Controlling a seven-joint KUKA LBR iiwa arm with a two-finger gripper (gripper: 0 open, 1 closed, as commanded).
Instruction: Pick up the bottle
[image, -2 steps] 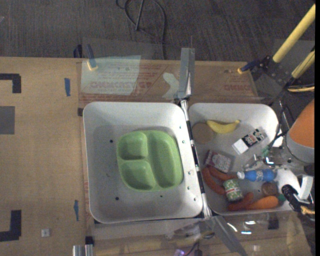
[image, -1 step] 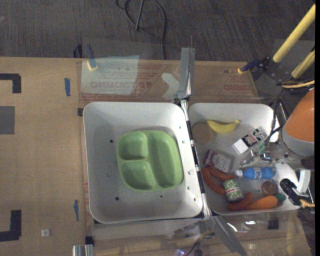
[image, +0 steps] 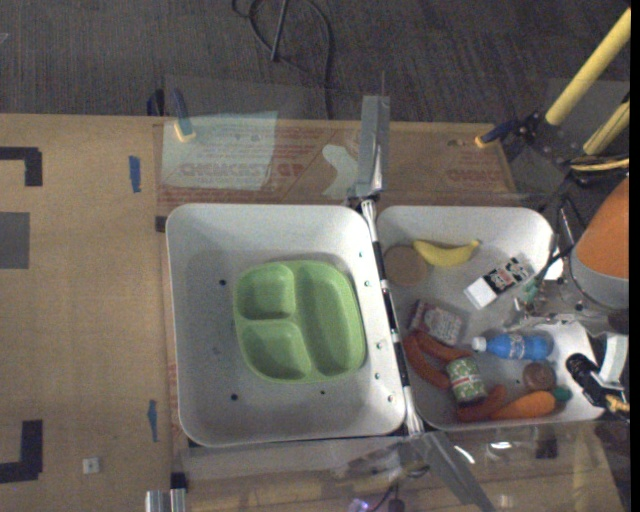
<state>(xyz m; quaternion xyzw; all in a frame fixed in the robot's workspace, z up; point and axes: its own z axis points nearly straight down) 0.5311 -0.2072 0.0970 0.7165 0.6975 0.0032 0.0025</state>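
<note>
A blue-labelled bottle (image: 512, 346) lies on its side in the right bin (image: 470, 222) among toy food, untouched – the pick-up is not yet done. The claw (image: 535, 300) hovers just above it – apart or together, I cannot tell

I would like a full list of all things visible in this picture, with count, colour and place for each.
bins: two, white, side by side on the bench
divided plate: one, green, in the left bin
banana: one, yellow, top of the right bin
round disc: one, tan, left of the banana
small box: one, white and black, right bin
bottle: one, blue with white cap, lying in the right bin
can: one, green, right bin
carrot: one, orange, bottom of the right bin
arm: one, grey and orange, right edge
</note>
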